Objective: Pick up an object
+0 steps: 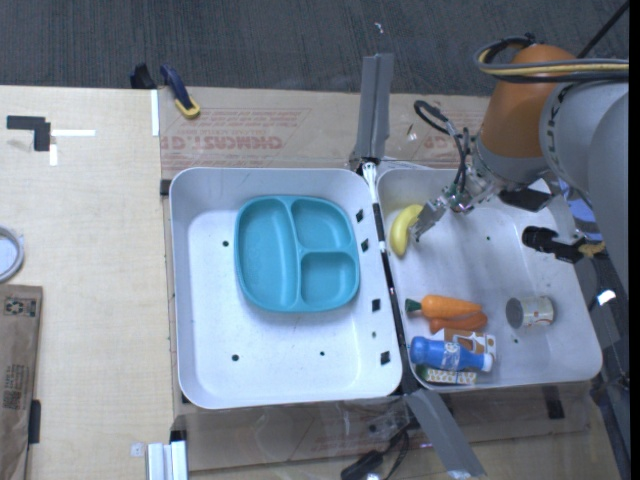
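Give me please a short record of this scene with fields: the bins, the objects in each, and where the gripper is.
left bin: white, shallow; holds a teal plastic plate with three compartments
right bin: white, shallow; holds a yellow banana, an orange toy carrot, a blue and white bottle lying flat, a small grey cylinder
gripper: in the right bin, just beside the banana
fingers: unclear

Pale wood bench [80, 218] (cardboard sheet [260, 128] on top), dark grey carpet floor [250, 18] beyond.

yellow banana [402, 230] against the right bin's [560, 368] left wall, just beside the fingers [428, 218]
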